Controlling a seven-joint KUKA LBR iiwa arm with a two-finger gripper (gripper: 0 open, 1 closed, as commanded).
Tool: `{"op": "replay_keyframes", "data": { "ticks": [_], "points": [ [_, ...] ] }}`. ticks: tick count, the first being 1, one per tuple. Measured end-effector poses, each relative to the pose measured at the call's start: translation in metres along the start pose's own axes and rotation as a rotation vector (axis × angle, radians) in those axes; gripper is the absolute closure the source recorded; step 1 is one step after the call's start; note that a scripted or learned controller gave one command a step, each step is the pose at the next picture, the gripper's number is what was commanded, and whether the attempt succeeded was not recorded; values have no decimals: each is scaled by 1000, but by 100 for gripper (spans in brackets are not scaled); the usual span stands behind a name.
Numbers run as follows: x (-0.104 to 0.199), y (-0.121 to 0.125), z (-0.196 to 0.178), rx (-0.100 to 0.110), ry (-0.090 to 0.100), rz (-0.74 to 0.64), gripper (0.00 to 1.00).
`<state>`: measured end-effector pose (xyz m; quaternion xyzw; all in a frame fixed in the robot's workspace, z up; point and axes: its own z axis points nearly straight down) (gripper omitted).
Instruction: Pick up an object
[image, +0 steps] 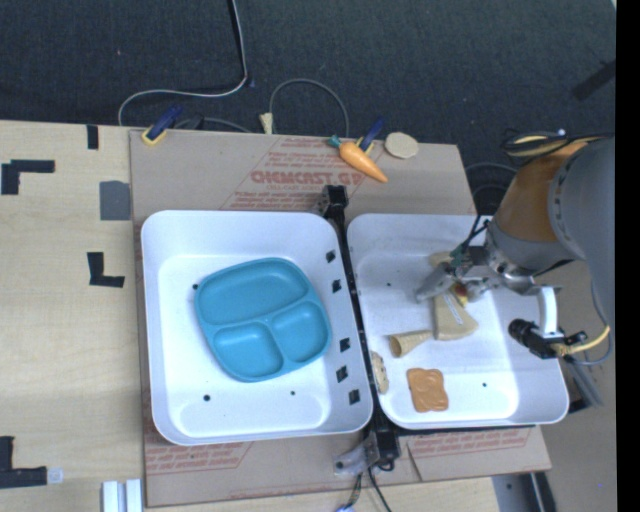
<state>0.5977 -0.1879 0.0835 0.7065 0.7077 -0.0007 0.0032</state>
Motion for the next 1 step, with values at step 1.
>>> {"op": "replay_keyframes", "data": {
  "ticks": [1],
  "points": [
    [-2,2,-14,-3,-2,0,100]
  ]
}}
